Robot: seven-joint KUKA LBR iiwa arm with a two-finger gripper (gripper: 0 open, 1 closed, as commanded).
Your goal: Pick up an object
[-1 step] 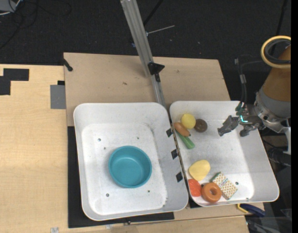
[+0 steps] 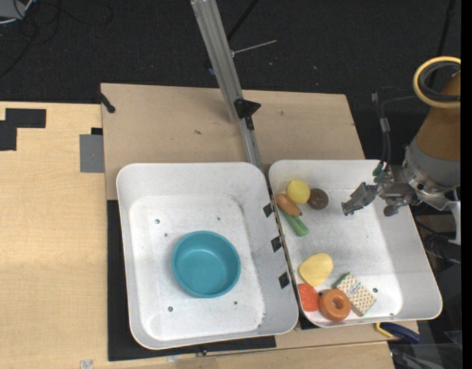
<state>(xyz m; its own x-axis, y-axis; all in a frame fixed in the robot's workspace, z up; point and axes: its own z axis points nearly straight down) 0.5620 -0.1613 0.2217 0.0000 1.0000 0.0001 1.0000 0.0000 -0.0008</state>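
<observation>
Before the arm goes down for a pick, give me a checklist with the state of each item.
1. Gripper over the right bin: ok.
2. Nothing between its fingers: ok.
3. Gripper above a target: not ok; bare floor below, the brown ball lies to its left.
4. Targets apart enough: not ok for the donut, crowded in a corner; ok for the yellow lump.
5. Finger opening: cannot tell.

2 bins (image 2: 136, 187), 1 teal bowl (image 2: 206, 263), approx 7 small items (image 2: 316, 267) in right bin, count unsure — some overlap.
</observation>
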